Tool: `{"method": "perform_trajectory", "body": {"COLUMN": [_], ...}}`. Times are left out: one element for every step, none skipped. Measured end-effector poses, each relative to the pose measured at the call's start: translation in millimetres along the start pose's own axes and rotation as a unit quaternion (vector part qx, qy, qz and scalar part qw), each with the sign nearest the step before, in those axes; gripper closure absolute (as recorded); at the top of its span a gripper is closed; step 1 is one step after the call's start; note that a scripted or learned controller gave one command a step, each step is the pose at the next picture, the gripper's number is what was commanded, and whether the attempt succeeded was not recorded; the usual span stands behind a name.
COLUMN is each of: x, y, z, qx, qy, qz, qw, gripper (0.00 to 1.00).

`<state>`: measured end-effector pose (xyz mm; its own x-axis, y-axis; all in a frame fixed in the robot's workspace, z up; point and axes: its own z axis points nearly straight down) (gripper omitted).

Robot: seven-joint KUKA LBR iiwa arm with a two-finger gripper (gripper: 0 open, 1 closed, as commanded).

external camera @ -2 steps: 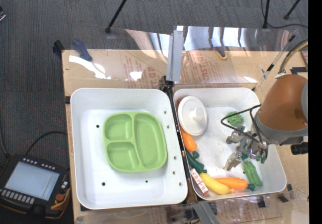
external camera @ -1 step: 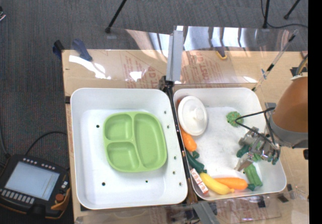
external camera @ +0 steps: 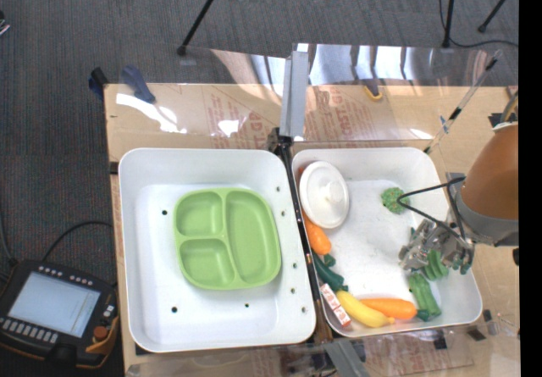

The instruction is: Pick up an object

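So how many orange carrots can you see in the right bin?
2: one carrot by the left wall below the white bowl, another carrot at the front beside the banana. The gripper may hide more.

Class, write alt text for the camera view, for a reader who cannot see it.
A grey robot arm reaches from the right, its gripper low over a green toy in the right white bin, which also holds a white bowl, carrots, a banana and broccoli. The left white bin holds a green divided plate.

Bench (external camera: 203, 104) w/ 2 white bins: left bin (external camera: 135, 197), right bin (external camera: 423, 163).
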<state>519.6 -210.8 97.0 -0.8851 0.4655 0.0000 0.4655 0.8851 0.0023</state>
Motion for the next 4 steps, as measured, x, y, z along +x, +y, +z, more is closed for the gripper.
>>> {"method": "perform_trajectory", "body": {"x": [-21,-69,-96,-96], "y": [52,34,49,49], "z": [10,-1,9,9], "qx": [0.001,0.0,0.0,0.0], "qy": [0.0,-0.002,-0.001,-0.001], "qz": [0.07,-0.059,0.024,0.023], "qw": [0.9975,0.9983,0.9997,0.9997], "gripper": [1.0,1.0,1.0,0.0]}}
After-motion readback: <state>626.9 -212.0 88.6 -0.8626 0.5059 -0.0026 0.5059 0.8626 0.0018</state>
